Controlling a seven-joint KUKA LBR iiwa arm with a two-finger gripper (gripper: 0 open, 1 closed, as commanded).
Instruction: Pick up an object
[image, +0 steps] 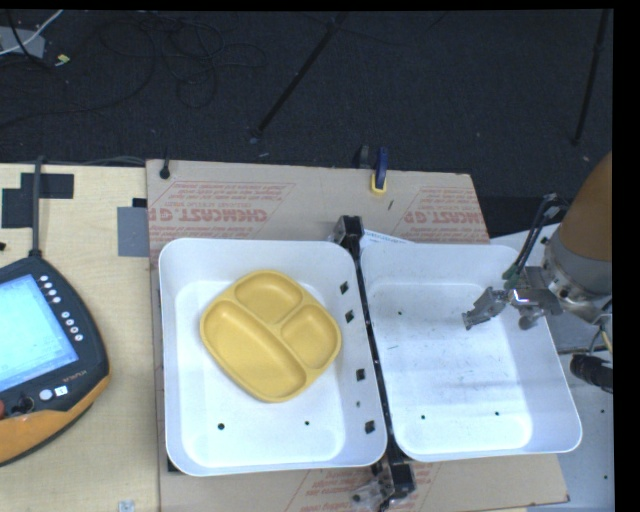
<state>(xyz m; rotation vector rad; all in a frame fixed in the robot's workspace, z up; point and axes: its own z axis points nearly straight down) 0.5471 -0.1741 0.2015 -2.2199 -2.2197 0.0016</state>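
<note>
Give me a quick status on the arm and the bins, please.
Gripper over the right bin, holding nothing. Yellow divided plate lies flat in the left bin, untouched. Nothing between them but the bin walls.

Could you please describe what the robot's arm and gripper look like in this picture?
The arm enters from the right, with an orange band above a grey wrist section. A thin dark cable runs beside it. The gripper is a small grey metal assembly with slim fingers, above the right-hand bin.
</note>
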